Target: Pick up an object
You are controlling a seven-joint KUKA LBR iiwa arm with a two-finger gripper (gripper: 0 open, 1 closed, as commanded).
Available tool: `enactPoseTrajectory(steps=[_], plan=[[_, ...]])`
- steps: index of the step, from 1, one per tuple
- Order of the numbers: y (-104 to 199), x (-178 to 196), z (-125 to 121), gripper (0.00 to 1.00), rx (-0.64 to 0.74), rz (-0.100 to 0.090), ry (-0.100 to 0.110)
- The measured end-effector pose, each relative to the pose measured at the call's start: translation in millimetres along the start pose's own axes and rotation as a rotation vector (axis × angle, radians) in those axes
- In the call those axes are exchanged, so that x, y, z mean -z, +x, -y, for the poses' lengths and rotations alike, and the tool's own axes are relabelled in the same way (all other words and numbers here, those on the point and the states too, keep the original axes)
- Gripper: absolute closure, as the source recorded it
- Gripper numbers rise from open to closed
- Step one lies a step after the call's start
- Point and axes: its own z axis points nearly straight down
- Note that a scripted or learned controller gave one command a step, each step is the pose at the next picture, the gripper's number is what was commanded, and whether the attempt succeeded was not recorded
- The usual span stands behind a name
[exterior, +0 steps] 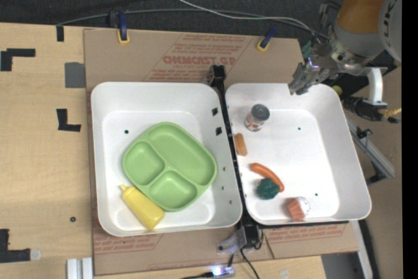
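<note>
The claw (304, 83) hangs over the far rim of the right bin (339, 140); whether it is wide or narrow I cannot tell, and nothing seems held. This looks like the approach step. Next it must drop toward 1 item. The small jar (257, 117) lies nearest, just inside; the carrot (266, 174) and green lump (267, 189) sit well apart.

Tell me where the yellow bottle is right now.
The yellow bottle lies in the left bin, at its near left corner, beside the green plate.
</note>
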Motion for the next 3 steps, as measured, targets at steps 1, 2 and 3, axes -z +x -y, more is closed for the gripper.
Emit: enactPoseTrajectory(steps=[1,2,3], plan=[[56,-14,17,1.0,-0.001,0.0,0.003],[105,-7,37,1.0,0.0,-0.001,0.002],[157,-23,54,1.0,-0.001,0.0,0.004]])
